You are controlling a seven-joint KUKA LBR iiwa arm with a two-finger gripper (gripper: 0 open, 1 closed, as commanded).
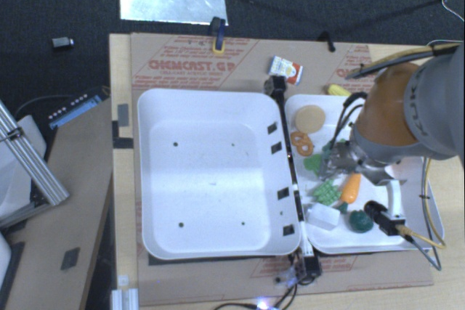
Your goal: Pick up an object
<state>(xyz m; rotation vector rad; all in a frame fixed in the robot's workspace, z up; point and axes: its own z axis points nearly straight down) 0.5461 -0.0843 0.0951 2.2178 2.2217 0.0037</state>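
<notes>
Smooth white plastic bins, rounded corners. Right bin cluttered – glossy orange carrot around 5 o'clock of the tool, nubby green piece beside it. Can't tell the tool's state.

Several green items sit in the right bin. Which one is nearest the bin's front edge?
The dark green round piece, right of the white block. The light green studded piece and the leafy green one lie farther back.

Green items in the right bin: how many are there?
3 visible: a leafy piece by the gripper, a bumpy block below it, and a dark round one near the bin's front edge. The arm may hide more.
</notes>
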